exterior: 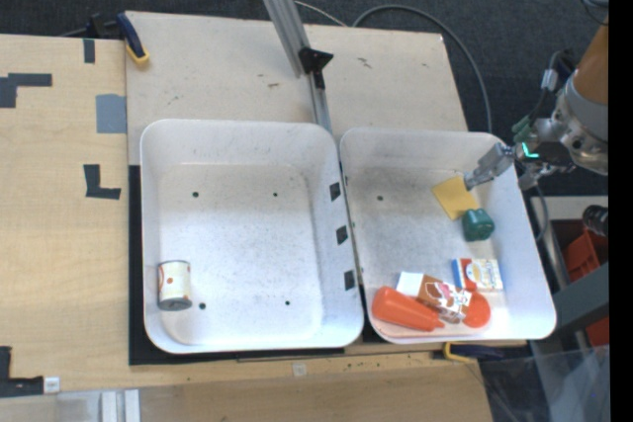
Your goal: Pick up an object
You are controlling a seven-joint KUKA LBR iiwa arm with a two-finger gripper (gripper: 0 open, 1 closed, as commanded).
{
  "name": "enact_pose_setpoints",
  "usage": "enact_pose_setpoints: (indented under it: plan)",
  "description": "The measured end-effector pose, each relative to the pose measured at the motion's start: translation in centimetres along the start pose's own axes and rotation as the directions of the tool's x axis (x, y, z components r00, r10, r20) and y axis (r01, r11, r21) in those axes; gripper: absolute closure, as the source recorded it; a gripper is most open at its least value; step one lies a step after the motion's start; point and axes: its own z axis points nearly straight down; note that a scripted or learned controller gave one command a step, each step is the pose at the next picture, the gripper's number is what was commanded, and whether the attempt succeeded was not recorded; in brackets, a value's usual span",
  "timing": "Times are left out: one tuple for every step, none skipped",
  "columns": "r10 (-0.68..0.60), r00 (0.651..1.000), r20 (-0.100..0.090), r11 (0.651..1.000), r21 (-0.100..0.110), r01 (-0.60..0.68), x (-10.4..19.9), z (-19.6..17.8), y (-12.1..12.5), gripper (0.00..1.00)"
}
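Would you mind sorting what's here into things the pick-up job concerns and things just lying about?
Job: gripper; yellow block; green piece; orange carrot; small box; can.
Lying about: blue-yellow clamp; cable; metal post.

No lettering can be read: print on the small can and the carton is blurred.
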Motion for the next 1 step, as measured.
enact_pose_setpoints:
  plan:
    - [-0.001,1.000,0.001,1.000,-0.003,0.001,0.00,-0.20,0.06,0.00]
